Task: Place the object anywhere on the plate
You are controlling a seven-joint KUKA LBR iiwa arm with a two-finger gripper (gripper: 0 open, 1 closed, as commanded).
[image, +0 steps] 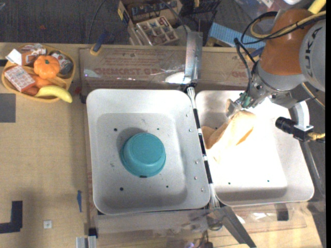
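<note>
Hanging from the gripper (pixel 243 103), a tan object (pixel 234 129) droops over the right bin (pixel 258 190), well right of the teal plate (pixel 144 154). Fingers pinch its top edge. Risk: this limp item may slip during transfer across the bin walls.

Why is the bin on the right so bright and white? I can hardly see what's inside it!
In the camera view, strong light washes out the right bin, so its floor glares white and the pale orange object near the pincer looks faded and blurry-edged. The left bin is lit more gently, so the teal plate looks sharp with a soft shadow around it.
</note>
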